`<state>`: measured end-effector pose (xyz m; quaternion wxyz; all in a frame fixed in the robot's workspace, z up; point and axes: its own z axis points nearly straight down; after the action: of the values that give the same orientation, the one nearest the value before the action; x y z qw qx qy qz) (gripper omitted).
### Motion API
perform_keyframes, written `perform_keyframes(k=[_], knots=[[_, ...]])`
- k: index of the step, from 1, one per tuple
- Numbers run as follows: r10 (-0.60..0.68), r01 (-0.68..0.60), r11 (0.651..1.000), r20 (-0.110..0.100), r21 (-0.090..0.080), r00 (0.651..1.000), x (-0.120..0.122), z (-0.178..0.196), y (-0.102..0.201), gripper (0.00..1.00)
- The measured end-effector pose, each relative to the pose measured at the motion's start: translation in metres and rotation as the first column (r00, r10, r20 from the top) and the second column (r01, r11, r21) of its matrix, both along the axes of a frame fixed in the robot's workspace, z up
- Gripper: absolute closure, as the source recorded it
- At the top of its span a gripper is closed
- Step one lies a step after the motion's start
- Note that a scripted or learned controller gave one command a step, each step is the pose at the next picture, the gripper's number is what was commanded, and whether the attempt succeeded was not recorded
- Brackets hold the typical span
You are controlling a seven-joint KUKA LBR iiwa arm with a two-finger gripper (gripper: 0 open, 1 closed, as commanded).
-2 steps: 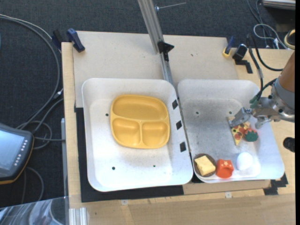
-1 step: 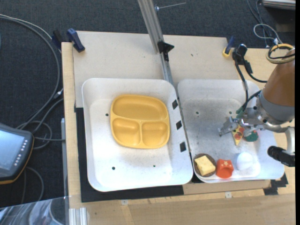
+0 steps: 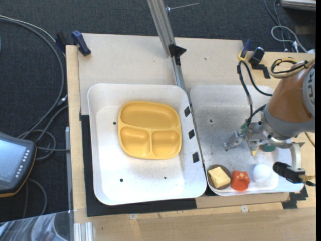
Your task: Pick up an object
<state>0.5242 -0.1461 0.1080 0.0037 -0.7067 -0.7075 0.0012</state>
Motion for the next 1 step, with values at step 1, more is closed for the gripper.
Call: perform_keyframes(k=[1], knots=[[-0.001,0.001,1.0,0.007,-0.001,1.0,0.0015,0.014,-0.0004,1.0]])
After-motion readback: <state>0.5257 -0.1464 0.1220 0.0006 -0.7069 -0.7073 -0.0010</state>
